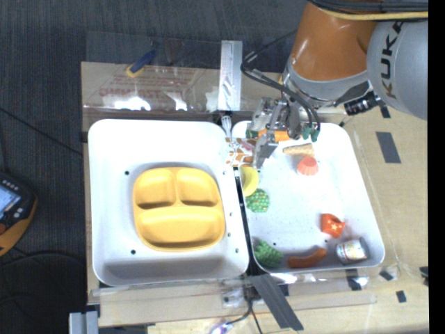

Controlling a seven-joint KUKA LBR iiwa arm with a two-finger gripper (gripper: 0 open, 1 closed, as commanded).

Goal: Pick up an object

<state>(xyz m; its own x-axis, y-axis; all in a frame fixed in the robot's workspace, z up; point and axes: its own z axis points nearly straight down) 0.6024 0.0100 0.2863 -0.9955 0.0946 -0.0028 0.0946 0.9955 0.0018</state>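
- Camera view, bench: you have 2 white bins side by side. The left bin (104, 186) carries a yellow divided tray (179, 207); the right bin (361, 186) carries the loose pieces you can choose from.
- Camera view, objects: along the right bin's left wall lie a yellow piece (249, 179) and, just below it, a green bumpy piece (258, 200). Toward the upper middle sit a tan block (297, 149) and a pink-red piece (307, 165). Near the lower edge you see an orange-red piece (332, 224), a metal can (352, 250), a brown sausage-shaped piece (306, 258) and a green leafy piece (268, 255).
- Camera view, arm: the gripper (268, 145) hangs over the right bin's upper left corner, just above the yellow piece. You cannot tell how its tips are set, and nothing can be seen held.
- Step in hand: you seem to be at the approach; no object is lifted yet.
- Next move: probably a short descent onto the yellow piece, staying off the bin wall beside it.
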